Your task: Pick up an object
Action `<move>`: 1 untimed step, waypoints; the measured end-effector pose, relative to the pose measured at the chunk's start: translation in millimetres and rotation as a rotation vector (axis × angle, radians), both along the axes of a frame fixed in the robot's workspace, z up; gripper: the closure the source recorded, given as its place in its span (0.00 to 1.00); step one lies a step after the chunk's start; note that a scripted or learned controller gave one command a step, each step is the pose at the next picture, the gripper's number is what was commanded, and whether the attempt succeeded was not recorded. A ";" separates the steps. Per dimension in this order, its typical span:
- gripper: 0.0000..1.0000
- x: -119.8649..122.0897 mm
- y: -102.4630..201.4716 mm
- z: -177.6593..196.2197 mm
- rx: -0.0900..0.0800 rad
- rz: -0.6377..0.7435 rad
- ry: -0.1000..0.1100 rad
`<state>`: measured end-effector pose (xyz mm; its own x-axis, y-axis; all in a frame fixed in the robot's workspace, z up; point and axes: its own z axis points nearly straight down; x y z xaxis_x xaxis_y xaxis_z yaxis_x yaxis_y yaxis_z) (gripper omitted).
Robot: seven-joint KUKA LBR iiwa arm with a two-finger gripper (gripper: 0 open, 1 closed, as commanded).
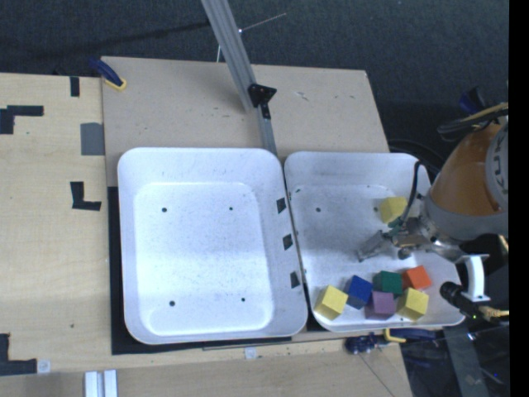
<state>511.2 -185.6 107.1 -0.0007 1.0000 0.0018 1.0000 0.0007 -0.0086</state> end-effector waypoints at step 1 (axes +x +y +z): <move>1.00 1.6 0.3 13.5 0.000 0.001 -0.005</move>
